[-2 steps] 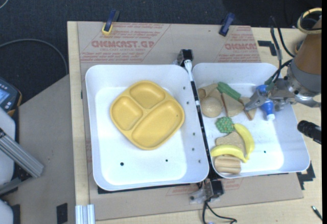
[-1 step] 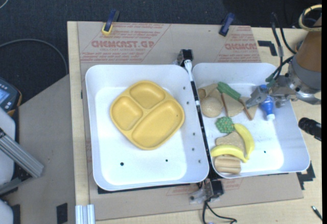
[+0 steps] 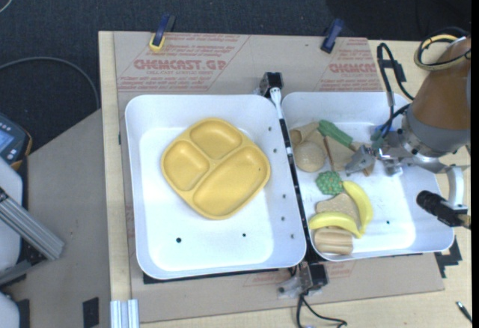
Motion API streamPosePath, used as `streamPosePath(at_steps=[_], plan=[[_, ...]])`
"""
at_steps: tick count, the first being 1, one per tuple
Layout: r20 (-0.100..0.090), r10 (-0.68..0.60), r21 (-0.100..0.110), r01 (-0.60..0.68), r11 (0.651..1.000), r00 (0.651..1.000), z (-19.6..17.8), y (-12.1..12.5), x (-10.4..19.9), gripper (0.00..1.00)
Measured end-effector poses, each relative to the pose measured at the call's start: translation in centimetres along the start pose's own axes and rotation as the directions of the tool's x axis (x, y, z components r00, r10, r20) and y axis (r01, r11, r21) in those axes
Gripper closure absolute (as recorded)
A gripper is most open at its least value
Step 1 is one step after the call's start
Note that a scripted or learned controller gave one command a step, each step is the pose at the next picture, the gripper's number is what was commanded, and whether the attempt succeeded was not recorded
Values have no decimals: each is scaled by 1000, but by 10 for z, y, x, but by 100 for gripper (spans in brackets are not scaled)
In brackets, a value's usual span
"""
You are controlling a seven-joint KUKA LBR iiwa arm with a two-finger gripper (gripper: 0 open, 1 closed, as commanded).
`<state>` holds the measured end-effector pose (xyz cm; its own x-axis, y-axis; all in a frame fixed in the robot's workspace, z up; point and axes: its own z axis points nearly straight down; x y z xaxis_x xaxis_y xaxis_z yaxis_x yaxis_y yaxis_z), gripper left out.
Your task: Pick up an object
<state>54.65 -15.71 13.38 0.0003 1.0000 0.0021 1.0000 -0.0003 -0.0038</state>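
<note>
Hand (image 3: 364, 159) low in right bin (image 3: 389, 240), beside green stick (image 3: 336, 134); grip state unclear; banana (image 3: 352, 214) near front edge; yellow plate (image 3: 215, 167) in left bin (image 3: 150, 192).

Colours in two white bins (image 3: 142, 169)
A yellow divided plate (image 3: 215, 167); a yellow banana (image 3: 352, 214), a green bumpy ball (image 3: 328, 183), a tan bread slice (image 3: 338, 206).

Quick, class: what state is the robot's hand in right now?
Hand: over the right white plastic bin, near the green stick-shaped toy; open or closed cannot be told.
</note>
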Motion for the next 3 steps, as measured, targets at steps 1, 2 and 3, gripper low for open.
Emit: streamPosePath(at_steps=[1,2,3], plan=[[1,0,-2,0,1000,1000,51,1,0,0],[2,1,-5,-1,1000,1000,39,1,0,100],[4,1,-7,-1,1000,1000,-13,-8,-6,100]])
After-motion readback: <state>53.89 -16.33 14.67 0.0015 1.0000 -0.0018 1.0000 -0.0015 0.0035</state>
